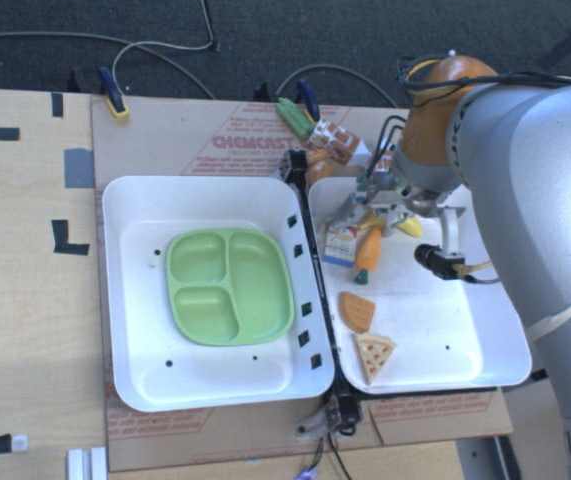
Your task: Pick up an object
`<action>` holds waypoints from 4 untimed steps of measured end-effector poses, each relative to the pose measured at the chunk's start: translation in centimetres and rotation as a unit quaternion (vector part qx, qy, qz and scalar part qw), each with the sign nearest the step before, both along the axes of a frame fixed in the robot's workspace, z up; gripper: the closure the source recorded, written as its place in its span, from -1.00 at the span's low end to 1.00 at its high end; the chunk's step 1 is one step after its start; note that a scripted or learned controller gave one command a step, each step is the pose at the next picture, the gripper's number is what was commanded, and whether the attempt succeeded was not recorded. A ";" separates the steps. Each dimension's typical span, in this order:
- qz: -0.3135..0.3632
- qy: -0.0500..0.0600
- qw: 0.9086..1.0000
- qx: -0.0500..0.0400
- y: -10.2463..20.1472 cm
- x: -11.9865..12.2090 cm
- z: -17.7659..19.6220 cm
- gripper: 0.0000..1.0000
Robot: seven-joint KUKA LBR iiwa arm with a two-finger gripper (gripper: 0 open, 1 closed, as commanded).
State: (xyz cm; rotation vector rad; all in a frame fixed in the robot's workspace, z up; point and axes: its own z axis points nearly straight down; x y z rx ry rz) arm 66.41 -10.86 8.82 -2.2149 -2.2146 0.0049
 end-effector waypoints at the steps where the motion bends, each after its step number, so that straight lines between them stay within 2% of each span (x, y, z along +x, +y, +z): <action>1: 0.002 -0.009 1.000 -0.003 0.0 0.4 1.3 1.00; 2: 0.002 -0.009 1.000 -0.004 0.0 0.4 1.3 -1.00; 3: 0.000 -0.014 1.000 -0.004 0.5 -1.2 0.3 -1.00; 4: 0.001 -0.013 1.000 -0.001 0.8 -1.1 1.4 1.00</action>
